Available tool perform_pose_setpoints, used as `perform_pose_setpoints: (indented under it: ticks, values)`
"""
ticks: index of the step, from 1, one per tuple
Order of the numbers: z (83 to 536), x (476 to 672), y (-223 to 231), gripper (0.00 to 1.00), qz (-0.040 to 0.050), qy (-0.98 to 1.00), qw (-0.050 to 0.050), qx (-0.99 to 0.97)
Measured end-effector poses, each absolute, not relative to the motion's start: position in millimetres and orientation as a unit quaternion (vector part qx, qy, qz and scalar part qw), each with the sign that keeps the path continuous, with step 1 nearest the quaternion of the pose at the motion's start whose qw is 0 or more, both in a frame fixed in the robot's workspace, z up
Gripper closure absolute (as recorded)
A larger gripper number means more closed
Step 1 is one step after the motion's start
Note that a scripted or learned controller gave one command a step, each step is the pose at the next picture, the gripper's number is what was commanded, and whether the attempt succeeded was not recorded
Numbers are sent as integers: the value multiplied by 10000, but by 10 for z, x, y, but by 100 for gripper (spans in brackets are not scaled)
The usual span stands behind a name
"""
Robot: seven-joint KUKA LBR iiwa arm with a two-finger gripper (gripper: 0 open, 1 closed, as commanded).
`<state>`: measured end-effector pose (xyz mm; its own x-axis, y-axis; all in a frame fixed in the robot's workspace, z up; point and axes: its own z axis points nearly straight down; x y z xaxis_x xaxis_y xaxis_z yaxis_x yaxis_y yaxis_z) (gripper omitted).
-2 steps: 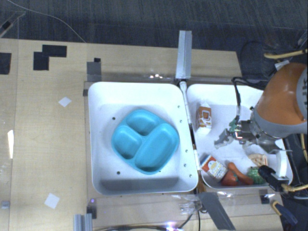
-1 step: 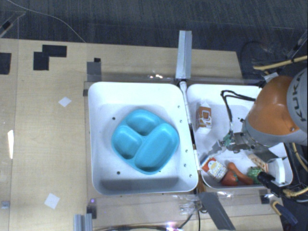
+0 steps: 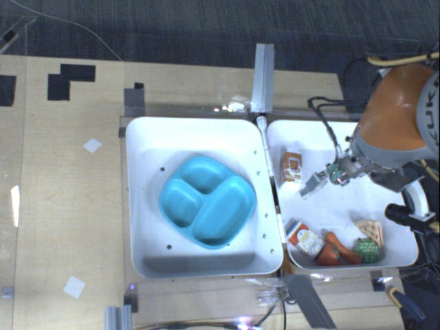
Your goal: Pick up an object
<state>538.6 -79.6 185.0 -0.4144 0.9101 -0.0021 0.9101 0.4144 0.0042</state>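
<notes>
Right, two shallow white plastic bins sit side by side on the pale wooden bench (image 3: 62, 205). The left bin (image 3: 148, 253) holds a light blue plastic tray with three compartments (image 3: 207, 201), lying about in its middle, a bit tilted. The right bin (image 3: 309, 133) has the small stuff. A small orange and white carton (image 3: 291, 167) lies near the divider in the upper left part of that bin; print on it is too small to read. Along the lower edge there is a small white packet with a red and orange label (image 3: 306, 240), label text unreadable, then an orange carrot-shaped toy (image 3: 342, 247) just beside it, with a red piece (image 3: 328, 256) touching it below, then a green bumpy toy vegetable (image 3: 367, 249), and a tan waffle-patterned piece (image 3: 371, 229) just above that.

The grey arm with the orange band (image 3: 393, 112) comes in from the right, and part of a black "KU" marking shows on its casing. Its two-finger gripper (image 3: 317, 181) hangs over bare bin floor in the right bin, right of the carton and apart from it. Nothing sits between the fingers; cannot tell how wide they stand.
</notes>
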Motion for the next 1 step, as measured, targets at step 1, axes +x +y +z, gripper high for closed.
perform_pose_setpoints:
  ticks: [1]
  values:
    - [1843,4880,-700,0,9,8328,14,5536]
